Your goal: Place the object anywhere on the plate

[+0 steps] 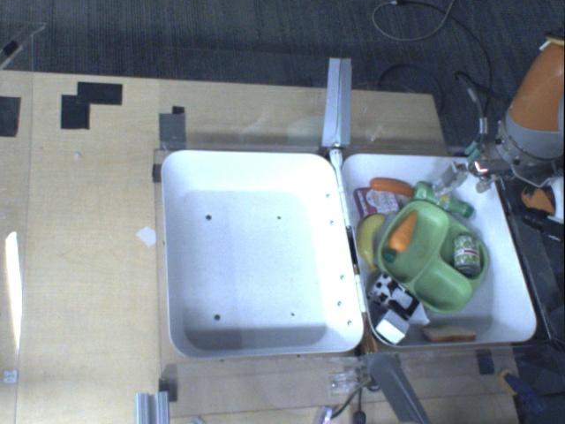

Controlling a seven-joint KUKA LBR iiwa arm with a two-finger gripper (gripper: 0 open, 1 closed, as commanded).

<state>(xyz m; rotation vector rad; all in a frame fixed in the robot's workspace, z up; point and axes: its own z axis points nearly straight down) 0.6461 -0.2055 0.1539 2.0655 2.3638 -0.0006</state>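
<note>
One carrot (402, 231) on green plate (437, 281), long axis tilted, tip upper-right

A robotics lab: two white bins (247, 254) fixed to a wooden bench (79, 263), cables (424, 11) trailing over dark carpet (221, 11).

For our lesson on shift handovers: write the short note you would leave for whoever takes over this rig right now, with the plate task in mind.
Tool: at the upper right corner of the right bin, above the clutter; nothing seen in it.
Green plate: in the right bin, tilted on other items. An orange carrot and a small jar already lie on it.
Around it: red packet, yellow item, black-and-white item, brown stick.
Left bin: white, beside the right one.
Done: no object in hand yet.
Left: pick one object, place it on the plate.
</note>
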